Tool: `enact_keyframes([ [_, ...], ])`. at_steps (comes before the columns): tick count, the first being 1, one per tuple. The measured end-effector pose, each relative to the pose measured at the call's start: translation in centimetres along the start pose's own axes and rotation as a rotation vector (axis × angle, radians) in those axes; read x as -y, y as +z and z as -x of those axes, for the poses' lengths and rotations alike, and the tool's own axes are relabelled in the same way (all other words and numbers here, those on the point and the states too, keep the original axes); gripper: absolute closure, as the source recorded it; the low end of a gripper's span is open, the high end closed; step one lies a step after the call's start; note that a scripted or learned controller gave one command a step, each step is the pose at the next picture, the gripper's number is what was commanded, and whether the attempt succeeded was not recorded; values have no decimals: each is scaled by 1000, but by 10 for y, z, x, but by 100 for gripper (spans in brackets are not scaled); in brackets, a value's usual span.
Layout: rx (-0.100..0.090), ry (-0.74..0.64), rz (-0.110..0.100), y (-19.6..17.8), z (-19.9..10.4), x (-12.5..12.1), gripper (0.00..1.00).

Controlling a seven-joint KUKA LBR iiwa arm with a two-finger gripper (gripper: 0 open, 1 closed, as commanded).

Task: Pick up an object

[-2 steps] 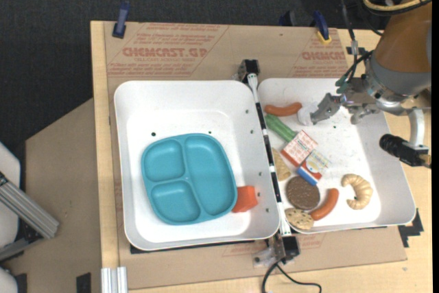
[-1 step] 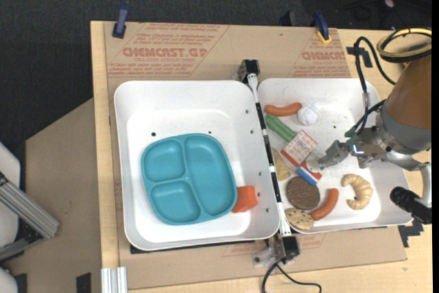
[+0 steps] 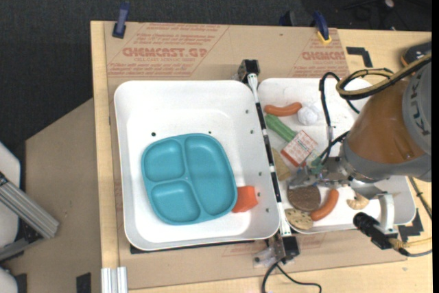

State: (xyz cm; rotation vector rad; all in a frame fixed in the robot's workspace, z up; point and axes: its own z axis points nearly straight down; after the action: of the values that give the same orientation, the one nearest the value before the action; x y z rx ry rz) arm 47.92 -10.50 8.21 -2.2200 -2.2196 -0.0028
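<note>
The right bin [image 3: 288,89] holds several toy foods: a hot dog [image 3: 283,108], a green stick [image 3: 278,127], a white ball [image 3: 309,115], a red-and-white packet [image 3: 300,147], a brown patty [image 3: 304,197], an orange sausage [image 3: 324,204] and a tan cookie [image 3: 298,218]. My gripper [image 3: 310,176] hangs low over the near part of this bin, just above the patty and beside the packet. The arm's grey and orange body [image 3: 384,134] hides the bin's right half.
In the left bin [image 3: 130,106] lie a blue divided plate [image 3: 188,177] and an orange piece [image 3: 245,199] by its right wall. A black divider [image 3: 264,141] runs between the bins. A small tan object [image 3: 355,202] sits under the wrist. Black cables [image 3: 343,82] loop nearby.
</note>
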Motion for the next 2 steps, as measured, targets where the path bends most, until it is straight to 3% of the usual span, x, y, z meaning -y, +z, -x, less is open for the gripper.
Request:
enact_keyframes([
  [1, 5, 1, 9, -15, 2, -2, 100],
  [2, 12, 8, 9, -97, 100, 0, 100],
])
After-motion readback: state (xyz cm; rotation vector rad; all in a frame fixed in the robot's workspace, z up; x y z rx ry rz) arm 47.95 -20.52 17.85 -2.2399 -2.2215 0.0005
